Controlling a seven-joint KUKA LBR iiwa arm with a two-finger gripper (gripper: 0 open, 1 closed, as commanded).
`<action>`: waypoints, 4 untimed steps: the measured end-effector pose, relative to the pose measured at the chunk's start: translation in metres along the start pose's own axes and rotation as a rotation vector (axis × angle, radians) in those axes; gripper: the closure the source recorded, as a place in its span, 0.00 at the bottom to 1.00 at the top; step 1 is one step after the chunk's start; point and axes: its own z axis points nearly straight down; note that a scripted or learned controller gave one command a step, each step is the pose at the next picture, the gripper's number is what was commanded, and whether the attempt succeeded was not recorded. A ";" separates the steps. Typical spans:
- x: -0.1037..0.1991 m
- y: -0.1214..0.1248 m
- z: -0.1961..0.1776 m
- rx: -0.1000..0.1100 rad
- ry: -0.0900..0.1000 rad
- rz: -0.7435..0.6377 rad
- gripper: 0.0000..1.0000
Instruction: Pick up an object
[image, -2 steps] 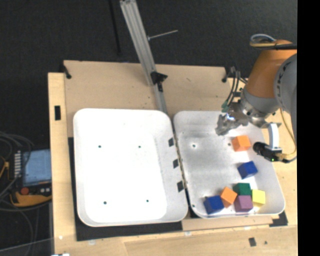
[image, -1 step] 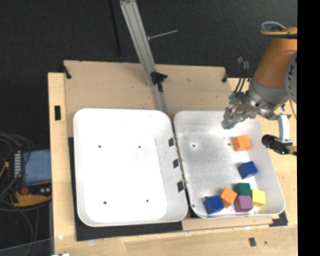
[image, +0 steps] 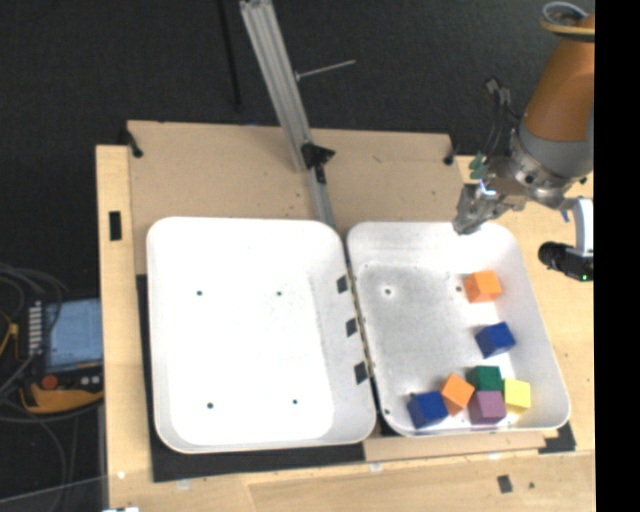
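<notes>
The pincer (image: 470, 222) hangs over the upper right rim of the right bin (image: 420, 240), and whether it is open or shut cannot be told. Nothing is seen in its grip — the blocks lie in that bin: an orange cube (image: 482, 286) nearest, a blue cube (image: 494, 339) below it, and a cluster (image: 470, 396) at the lower right corner

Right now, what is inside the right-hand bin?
The right bin holds seven small blocks: an orange block, a blue block, and a near-corner cluster of blue, orange, green, purple and yellow. The gripper covers part of the far rim.
</notes>
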 end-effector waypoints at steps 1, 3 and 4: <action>0.053 -0.008 0.015 0.008 0.000 -0.001 1.00; 0.148 -0.020 0.023 0.009 0.000 -0.001 1.00; 0.201 -0.021 0.038 0.010 0.001 -0.001 1.00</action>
